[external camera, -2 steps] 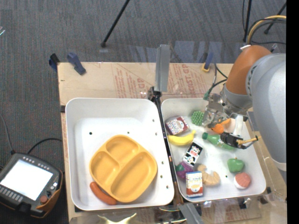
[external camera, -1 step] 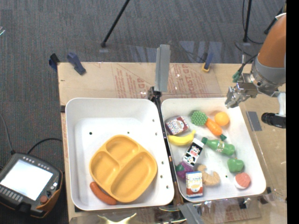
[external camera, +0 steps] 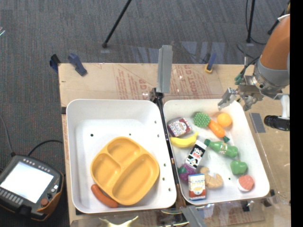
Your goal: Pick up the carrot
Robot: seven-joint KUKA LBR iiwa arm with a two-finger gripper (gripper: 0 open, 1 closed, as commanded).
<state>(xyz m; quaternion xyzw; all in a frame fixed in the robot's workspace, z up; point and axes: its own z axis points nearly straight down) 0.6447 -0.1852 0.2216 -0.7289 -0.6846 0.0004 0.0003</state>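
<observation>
Juice carton (external camera: 197,185) sitting nearest; your gripper (external camera: 239,99), jaws wide, is hovering beside the carrot (external camera: 217,129); centre over it.

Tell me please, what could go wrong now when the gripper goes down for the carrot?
1. The carrot lies touching the orange ball and close to the green bottle, so the open gripper could close on a neighbour or push the carrot aside.
2. The carrot lies at a slant; fingers not turned across it may slip off.
3. The bin's far rim is close below the gripper and could be struck.
</observation>
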